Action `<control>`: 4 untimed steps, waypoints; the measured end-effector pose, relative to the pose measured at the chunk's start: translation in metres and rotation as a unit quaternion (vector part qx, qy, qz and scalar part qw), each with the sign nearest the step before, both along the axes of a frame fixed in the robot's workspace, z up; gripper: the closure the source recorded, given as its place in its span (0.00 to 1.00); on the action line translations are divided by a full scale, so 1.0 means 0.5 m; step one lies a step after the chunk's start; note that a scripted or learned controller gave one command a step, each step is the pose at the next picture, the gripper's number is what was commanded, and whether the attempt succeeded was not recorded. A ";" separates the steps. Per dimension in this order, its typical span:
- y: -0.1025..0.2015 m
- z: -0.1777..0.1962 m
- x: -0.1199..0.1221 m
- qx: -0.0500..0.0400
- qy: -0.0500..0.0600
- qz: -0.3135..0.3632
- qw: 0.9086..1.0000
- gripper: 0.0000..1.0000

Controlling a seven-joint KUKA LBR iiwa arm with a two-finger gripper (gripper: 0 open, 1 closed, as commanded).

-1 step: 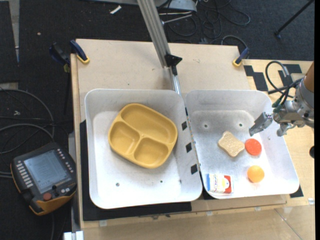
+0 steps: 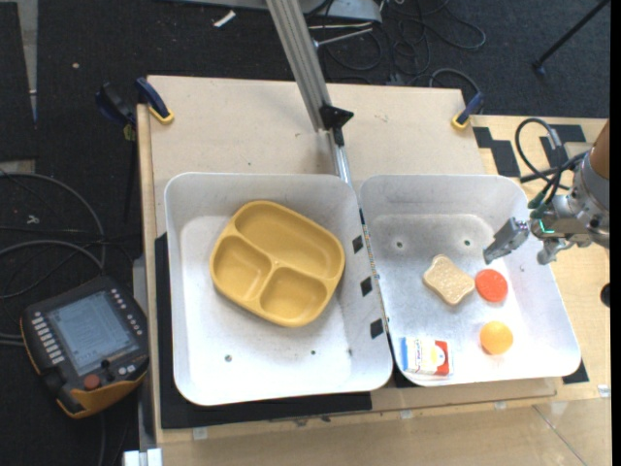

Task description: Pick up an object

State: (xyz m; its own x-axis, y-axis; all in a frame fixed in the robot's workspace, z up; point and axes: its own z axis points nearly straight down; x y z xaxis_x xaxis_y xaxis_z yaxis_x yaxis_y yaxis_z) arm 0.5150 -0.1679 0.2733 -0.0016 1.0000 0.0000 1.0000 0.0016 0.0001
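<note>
The right bin [image 2: 417, 216] holds a tan slice of toy bread [image 2: 448, 281], a red round piece [image 2: 492, 285] touching its right side, an orange ball [image 2: 496, 337] nearer the front, and a small white carton with red and blue print [image 2: 426, 356] at the front left corner. My gripper [image 2: 529, 245] hangs over the bin's right rim, up and to the right of the red piece. Its two fingers are spread apart and hold nothing.
A yellow three-compartment plate [image 2: 278, 262] lies in the left bin [image 2: 194, 338]. A slanted metal pole [image 2: 303, 51] rises from the back of the bench between the bins. Clamps sit at the board's back corners.
</note>
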 end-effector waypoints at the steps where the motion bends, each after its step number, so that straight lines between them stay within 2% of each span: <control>1: -0.008 -0.092 -0.012 0.000 0.002 -0.001 1.000 0.00; 3: 0.004 -0.269 -0.030 0.001 0.003 -0.001 1.000 0.00; 4: 0.003 -0.244 -0.027 0.000 0.000 -0.001 1.000 1.00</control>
State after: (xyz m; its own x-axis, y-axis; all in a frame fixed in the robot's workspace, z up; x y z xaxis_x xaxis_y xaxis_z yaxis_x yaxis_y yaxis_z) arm 0.5016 -0.1663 0.1513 -0.0005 1.0000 -0.0002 1.0000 0.0005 0.0004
